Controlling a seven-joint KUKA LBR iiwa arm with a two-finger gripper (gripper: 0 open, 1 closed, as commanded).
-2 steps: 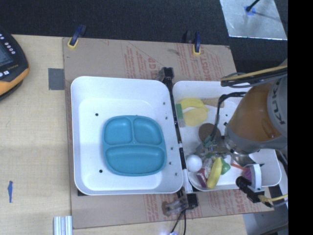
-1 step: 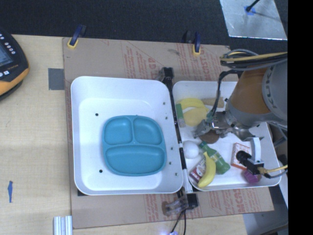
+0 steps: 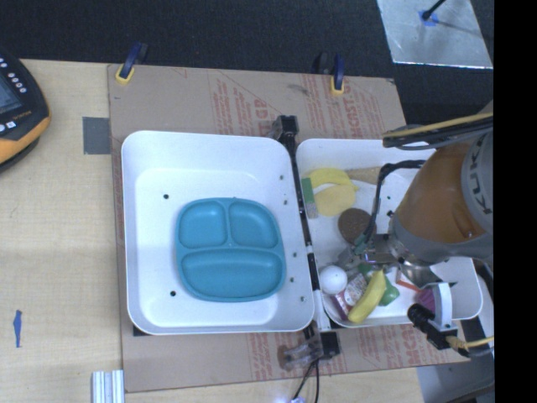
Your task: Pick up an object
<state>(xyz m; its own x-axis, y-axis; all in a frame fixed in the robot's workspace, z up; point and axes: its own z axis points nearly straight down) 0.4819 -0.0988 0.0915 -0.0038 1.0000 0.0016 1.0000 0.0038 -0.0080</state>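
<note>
The right bin (image 3: 336, 151) holds a heap of small items: a yellow soft piece (image 3: 331, 190) at the back, a brown round disc (image 3: 353, 222), a white ball (image 3: 333, 279) and a yellow banana-shaped toy (image 3: 369, 296) near the front. The arm's wrist, with its orange band (image 3: 440, 193), hangs over the right half of this bin. My gripper (image 3: 373, 257) reaches down into the pile just behind the banana toy; its tips are buried among the items.
The left bin (image 3: 151, 162) carries a blue divided plate (image 3: 229, 248). A purple and white item (image 3: 436, 302) lies at the right bin's front right corner. A yellow-black device (image 3: 17, 107) sits at the far left of the bench.
</note>
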